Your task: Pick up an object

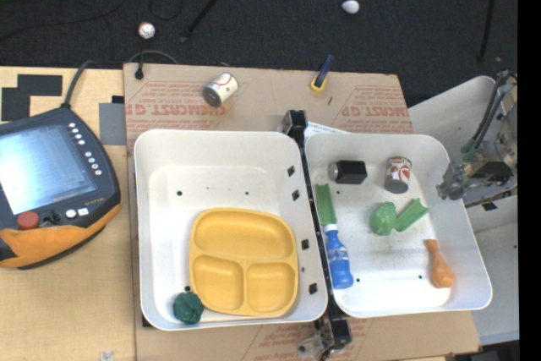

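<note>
We look down on two shallow white bins set side by side on a cardboard sheet (363, 106). The left bin (161, 173) holds a yellow divided tray (243, 261) in its lower half, and a dark green lump (188, 307) sits just beside the tray's lower left corner.

The right bin (461, 283) carries the loose objects. Near its upper middle lies a small black cylinder (348, 172), and to the right of it stands a red-and-white can (398, 174). Below the can we see a green leafy toy (384, 219) touching a green block (412, 214) that slants up to the right. Along the bin's left wall a green stick (324, 204) lies above a blue bottle (338, 259). An orange toy (439, 265) rests toward the lower right corner.

At the right edge of the frame the gripper (452, 184) sits at the rim of the right bin, apart from every object inside. We cannot tell how it is set; it grasps nothing that we can see.

Above the bins, a small can (221, 88) lies on the cardboard. At the left of the frame rests a control pendant (46, 182) with a grey screen.
</note>
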